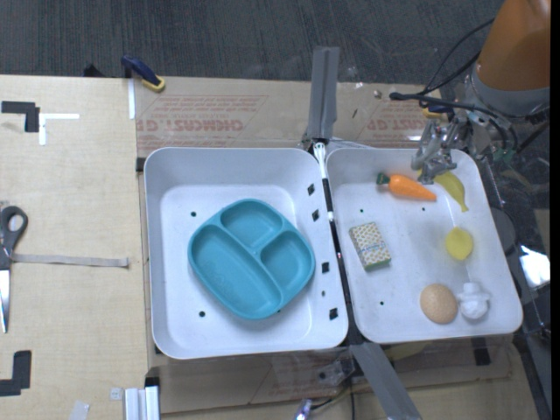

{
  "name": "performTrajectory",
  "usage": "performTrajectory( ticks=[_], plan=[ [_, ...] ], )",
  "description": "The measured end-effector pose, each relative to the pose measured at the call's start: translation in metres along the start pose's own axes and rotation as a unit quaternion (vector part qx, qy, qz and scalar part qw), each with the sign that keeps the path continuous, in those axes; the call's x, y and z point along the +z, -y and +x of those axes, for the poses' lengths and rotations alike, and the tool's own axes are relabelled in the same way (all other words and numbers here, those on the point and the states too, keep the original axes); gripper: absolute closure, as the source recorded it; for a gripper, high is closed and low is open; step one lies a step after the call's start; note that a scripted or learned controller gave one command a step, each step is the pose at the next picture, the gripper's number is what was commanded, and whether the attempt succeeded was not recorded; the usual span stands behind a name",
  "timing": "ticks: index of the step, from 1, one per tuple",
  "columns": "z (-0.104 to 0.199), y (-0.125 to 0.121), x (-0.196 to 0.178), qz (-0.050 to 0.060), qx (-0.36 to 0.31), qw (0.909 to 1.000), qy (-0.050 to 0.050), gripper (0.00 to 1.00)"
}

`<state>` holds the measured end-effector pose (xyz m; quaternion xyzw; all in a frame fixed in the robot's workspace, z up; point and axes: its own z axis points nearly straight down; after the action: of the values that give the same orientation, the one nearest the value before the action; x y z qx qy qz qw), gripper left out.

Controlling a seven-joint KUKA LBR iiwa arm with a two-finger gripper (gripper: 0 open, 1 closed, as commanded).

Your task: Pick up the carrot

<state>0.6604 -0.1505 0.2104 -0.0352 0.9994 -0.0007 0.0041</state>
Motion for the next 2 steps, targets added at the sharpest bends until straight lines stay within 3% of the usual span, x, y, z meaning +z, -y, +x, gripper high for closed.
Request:
performTrajectory(
  ticks=[1, 2],
  plan=[
    [0.0, 0.0, 0.0, 0.0, 0.0, 1.0, 0.0, 0.0],
    [0.005, 0.017, 0.117, 0.0, 0.071, 0.9975, -0.001, 0.0]
  ],
)
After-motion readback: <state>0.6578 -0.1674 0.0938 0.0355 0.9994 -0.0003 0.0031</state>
